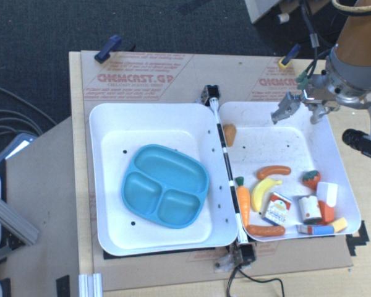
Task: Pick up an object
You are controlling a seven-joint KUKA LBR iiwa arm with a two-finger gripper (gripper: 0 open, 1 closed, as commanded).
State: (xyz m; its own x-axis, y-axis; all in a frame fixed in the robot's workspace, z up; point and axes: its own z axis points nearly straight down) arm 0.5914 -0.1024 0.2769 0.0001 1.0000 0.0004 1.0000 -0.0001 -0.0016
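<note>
Two white bins sit side by side on the worktop (173, 73). Nearest in the right bin (343, 190), a sausage (264, 231) lies along the front wall, with a marker-like stick (321, 229), a small can (308, 208) and a little carton (277, 208) just behind. Next come a banana (263, 191), a carrot (243, 204) against the dividing wall, a second sausage (274, 171) and a strawberry (311, 179). The left bin (105, 159) holds a blue divided plate (166, 185). Further back a small brown piece (229, 133) rests by the divider. At the far end the gripper (300, 110) hangs over the right bin's back corner, fingers spread, nothing between them.
</note>
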